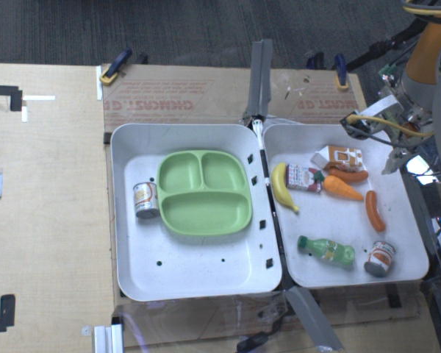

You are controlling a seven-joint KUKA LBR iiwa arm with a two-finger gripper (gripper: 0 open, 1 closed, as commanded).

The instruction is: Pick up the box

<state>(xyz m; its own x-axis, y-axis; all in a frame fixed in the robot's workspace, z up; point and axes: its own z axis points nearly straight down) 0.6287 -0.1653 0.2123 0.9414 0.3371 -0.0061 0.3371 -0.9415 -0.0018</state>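
Box [304, 177] (white-red) flat beside banana [281, 186]

A robotics lab: clamped cardboard [206, 94] on a plywood bench [44, 197], cabled robot arm [419, 72], carpet floor.

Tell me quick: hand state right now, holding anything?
Hand: cannot be told open or closed; it sits at the right bin's far right edge, with nothing seen in it.

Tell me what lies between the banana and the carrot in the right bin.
In the camera view, a small red-and-white packet lies between the banana and the carrot, touching or nearly touching the carrot's green end.
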